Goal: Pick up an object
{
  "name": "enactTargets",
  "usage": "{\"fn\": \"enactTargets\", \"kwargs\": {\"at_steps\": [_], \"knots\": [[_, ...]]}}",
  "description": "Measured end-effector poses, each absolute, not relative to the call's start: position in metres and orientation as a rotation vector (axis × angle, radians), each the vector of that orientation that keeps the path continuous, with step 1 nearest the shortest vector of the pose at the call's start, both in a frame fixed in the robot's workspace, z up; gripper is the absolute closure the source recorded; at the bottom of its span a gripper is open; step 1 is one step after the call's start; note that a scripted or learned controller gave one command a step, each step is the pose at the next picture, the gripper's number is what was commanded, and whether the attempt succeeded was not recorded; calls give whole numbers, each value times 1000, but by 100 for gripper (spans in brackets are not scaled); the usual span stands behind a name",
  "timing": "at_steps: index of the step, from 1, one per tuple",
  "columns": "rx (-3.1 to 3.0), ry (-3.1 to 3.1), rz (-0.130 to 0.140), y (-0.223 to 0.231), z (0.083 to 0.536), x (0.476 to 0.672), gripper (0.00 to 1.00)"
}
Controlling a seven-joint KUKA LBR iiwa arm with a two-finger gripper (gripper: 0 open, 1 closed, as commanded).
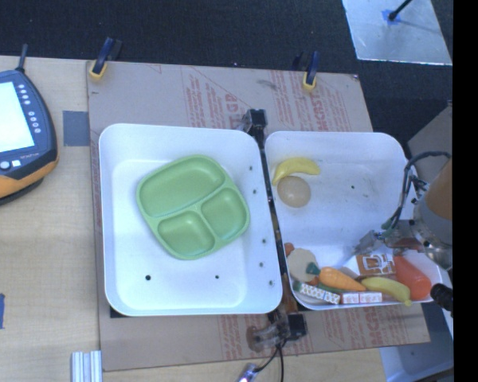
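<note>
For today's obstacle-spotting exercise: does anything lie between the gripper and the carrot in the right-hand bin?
Yes, probably. The gripper sits up and right of the carrot, and a small brown-and-white card lies in the gap between them.

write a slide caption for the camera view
Green divided plate in the left bin; toy food clustered in the right bin near the arm's gripper.

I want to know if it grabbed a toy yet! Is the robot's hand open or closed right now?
Hand: cannot be told. It sits low at the right bin's right side, above the pile of toys, too blurry to judge.
</note>
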State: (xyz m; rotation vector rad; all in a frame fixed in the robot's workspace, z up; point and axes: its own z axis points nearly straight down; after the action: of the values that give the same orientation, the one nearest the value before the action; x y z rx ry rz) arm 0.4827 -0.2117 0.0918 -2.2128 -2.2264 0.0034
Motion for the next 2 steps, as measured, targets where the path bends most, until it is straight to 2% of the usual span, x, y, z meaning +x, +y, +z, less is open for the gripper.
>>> {"fn": "enactTargets", "kwargs": {"at_steps": [1, 2], "knots": [[-2210, -2228, 4, -95, 107, 544, 0], [-2216, -2222, 3, -93, 92, 603, 0]]}}
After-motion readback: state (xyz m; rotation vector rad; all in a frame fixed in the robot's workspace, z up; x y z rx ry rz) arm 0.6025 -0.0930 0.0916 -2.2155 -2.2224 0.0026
